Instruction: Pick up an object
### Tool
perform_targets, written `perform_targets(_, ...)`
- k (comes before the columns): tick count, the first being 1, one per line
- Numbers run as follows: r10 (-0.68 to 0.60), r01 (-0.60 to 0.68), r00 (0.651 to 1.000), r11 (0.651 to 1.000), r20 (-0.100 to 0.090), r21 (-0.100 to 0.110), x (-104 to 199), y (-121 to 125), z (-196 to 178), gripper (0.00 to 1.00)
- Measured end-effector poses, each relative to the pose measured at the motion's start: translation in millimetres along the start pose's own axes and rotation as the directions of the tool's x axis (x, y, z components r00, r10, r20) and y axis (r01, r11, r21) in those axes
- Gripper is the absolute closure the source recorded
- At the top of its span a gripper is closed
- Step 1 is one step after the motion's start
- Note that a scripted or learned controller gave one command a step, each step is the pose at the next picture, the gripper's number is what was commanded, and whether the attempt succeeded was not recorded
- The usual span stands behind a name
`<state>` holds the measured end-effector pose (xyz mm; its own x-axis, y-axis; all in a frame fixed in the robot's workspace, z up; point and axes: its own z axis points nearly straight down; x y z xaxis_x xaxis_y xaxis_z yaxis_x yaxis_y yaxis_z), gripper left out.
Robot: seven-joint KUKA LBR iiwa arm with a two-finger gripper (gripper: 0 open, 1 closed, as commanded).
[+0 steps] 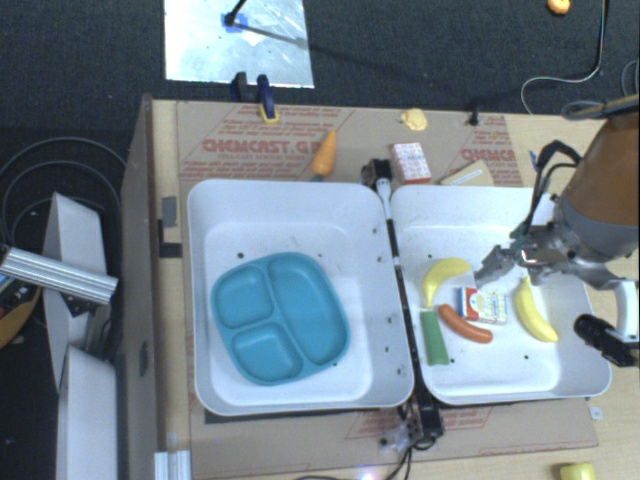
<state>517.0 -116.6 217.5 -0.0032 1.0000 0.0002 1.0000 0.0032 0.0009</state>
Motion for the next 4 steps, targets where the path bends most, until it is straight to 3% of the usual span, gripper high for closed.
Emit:
perform_targets(1, -0.003, 0.003, 1.000, 1.000, 0.000, 0.002, 7.5, 26.2, 67.8, 0.00)
perform_targets(2, 0.005, -0.005, 1.000, 1.000, 0.007, -0.015, 23.9, 8.1, 128.8, 0.00)
perform_targets(3, -0.005, 0.005, 1.000, 1.000, 0.005, -0.018, 23.3, 123.1, 127.5, 0.00)
perform_targets(4, 0.002, -0.002, 1.000, 1.000, 0.003, -0.014, -14.1, 114.1, 127.6, 0.00)
